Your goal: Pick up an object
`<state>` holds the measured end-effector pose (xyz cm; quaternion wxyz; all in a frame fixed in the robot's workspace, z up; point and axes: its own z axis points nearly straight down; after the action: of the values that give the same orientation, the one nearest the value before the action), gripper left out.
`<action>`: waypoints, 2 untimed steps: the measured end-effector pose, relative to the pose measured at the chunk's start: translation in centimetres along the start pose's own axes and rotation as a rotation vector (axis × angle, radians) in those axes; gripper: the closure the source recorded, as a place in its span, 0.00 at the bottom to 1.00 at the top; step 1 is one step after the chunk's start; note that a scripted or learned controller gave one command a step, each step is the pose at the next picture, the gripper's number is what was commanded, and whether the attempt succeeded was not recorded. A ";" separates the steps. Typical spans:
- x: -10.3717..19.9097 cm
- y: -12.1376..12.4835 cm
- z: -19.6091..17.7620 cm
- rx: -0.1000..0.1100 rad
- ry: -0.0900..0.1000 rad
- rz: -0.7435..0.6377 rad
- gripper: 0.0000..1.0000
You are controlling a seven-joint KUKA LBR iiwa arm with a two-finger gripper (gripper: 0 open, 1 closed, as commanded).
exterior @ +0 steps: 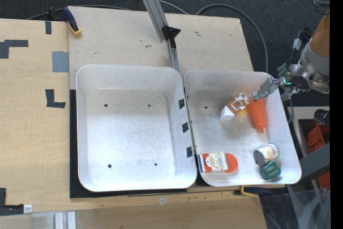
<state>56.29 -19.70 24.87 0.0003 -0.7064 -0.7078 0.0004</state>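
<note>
The approach was the step in hand, by my reading, with nothing lifted yet. The gripper [266,89] hung over the right bin [206,83] near its far right corner, the arm reaching in across the bin's right wall. Whether the fingers were released or clenched could not be told, since they showed as one thin grey tip. That tip lay just beside the top of an orange carrot-shaped toy [258,114] and the small orange-and-white carton [236,106], both resting toward the bin's far right part, touching or nearly so. No object sat between the fingers. Along the near edge lay a red-and-white packet [218,162] at the near left corner, and a small silver can [266,153] with a green piece [270,170] at the near right corner. The left bin [86,115] stood beside it on the surface [123,35]. The next move probably called for descending squarely on one item, carrot or carton, and closing without nudging its neighbour
</note>
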 end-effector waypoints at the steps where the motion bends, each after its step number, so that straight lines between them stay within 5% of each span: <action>1: -0.5 0.1 4.5 0.005 0.000 0.001 0.00; 2: -1.0 -0.1 9.1 0.005 0.001 0.002 0.00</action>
<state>56.17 -20.66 15.80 0.0024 -0.7070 -0.7072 0.0021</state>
